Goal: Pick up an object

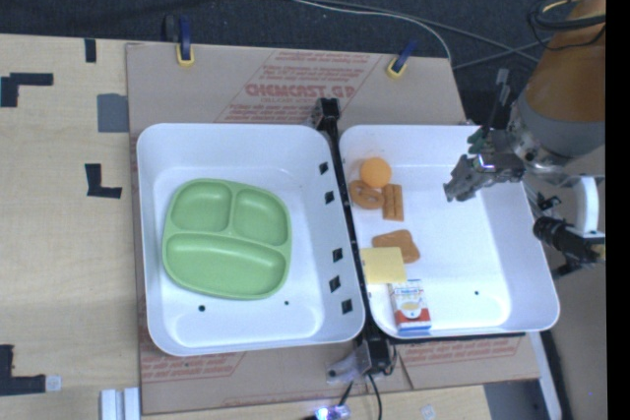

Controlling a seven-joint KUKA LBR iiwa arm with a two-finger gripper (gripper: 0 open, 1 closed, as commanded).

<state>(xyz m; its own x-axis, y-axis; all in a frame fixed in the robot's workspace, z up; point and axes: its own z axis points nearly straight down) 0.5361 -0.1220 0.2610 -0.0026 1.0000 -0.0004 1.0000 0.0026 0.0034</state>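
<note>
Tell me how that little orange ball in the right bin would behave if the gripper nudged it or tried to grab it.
The orange ball looks round and smooth, so it would probably roll when pushed, perhaps stopped by the brown ring touching it. It looks small, so likely light. Its curve might slip from the gripper unless gripped across its middle.

bins: white glossy plastic | tray: green smooth plastic | board: matt cardboard
</note>
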